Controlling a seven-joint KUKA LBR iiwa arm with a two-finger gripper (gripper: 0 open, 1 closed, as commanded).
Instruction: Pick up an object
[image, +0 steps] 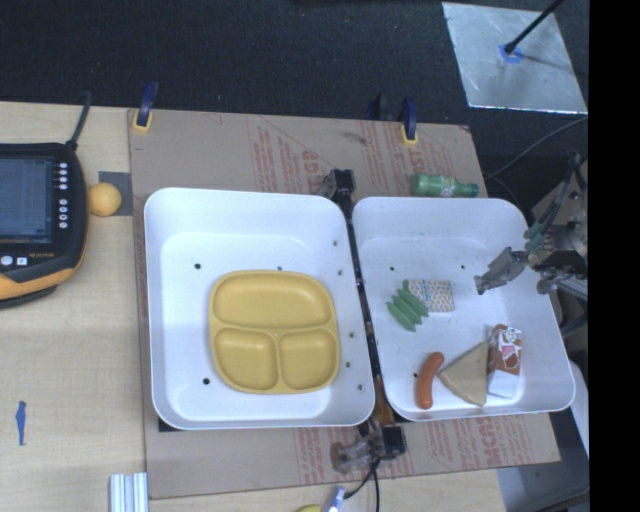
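Even overhead light, mild glare on the white bins (250, 205), soft shadows, slightly soft focus throughout.

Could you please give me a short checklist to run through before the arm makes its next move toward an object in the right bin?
1. Gripper inside the right bin: ok, it sits over the bin's upper right part.
2. Something held between the fingers: cannot tell, the view is too small there.
3. Pickable objects present: ok, green pea pods, a patterned packet, a sausage, a tan wedge and a small carton lie in the bin.
4. Targets well apart: not ok, pods touch the packet and the wedge touches the carton.
5. Bare floor under the gripper: ok, no object lies right below it.
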